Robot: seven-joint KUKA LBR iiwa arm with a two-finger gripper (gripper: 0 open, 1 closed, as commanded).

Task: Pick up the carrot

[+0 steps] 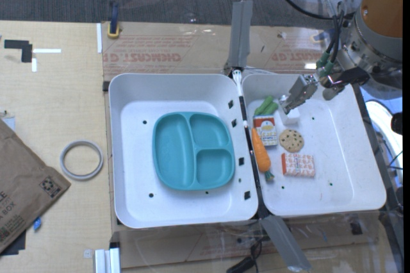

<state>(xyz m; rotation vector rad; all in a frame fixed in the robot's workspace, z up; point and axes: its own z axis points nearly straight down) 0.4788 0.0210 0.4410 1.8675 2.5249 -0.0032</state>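
Gripper (296,99) hangs over the back of the right bin (346,201), near the green vegetable (264,105). Its fingers blur into one dark shape, so I cannot tell how wide they stand. Most of the arm is cut off at the picture's right edge.

Against that bin's left wall lies the carrot (260,151), long axis running front to back, green end toward the front. Beside it sit a small carton (266,129), a cookie (291,140) and a wrapped packet (298,165). A teal divided plate (192,151) rests in the left bin (128,137).
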